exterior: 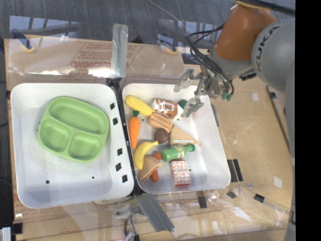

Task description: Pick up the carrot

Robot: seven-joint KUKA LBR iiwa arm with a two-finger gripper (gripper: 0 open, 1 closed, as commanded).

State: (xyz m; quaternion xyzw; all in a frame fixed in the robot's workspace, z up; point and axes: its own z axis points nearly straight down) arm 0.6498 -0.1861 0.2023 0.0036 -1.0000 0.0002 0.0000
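Overhead, the jaws (192, 91) hang spread and unladen, well apart from the carrot (134, 130).

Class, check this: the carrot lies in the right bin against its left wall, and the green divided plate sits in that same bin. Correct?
Not quite. The carrot does lie by the right bin's left wall, but the camera view shows the green divided plate in the left bin.

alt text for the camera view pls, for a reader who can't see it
A grey robot arm's two-finger gripper hangs open over the far right corner of the right white bin, holding nothing. The orange toy carrot lies untouched by that bin's left wall, among toy foods including a yellow banana and a green bottle. The left white bin holds a green divided plate.
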